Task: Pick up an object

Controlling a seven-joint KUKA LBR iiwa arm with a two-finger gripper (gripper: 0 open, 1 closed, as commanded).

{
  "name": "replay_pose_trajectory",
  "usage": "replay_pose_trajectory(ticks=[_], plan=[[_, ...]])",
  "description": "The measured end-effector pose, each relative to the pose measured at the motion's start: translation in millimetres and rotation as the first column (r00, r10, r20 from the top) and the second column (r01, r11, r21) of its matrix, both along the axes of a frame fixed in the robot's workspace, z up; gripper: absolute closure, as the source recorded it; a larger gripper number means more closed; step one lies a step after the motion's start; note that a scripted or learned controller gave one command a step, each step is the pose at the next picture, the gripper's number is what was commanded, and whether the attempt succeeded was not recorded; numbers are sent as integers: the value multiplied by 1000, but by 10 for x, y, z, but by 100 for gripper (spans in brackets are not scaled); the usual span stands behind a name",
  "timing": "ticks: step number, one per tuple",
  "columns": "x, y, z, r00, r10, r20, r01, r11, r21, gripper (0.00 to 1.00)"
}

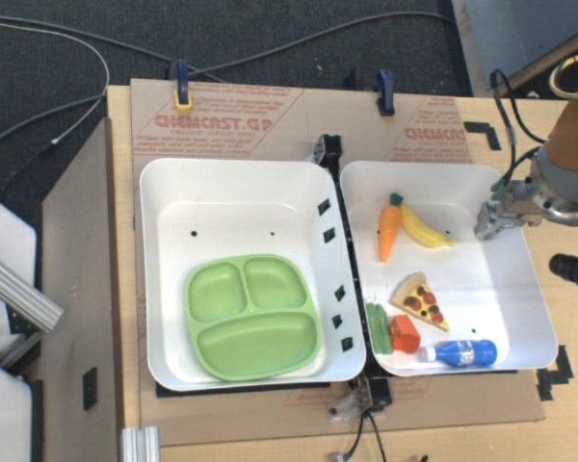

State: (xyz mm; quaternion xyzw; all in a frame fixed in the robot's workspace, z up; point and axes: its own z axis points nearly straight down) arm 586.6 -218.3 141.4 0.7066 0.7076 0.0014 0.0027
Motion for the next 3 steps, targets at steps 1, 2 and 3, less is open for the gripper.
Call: replay_pose_trajectory(ticks=[1, 2, 3], plan=[[8, -7, 439, 1000, 1, 0, -1, 1000, 0, 100], [-1, 54, 904, 1000, 1, 1, -1, 1000, 0, 100], [19, 703, 890, 1000, 6, -7, -6, 1000, 5, 100]])
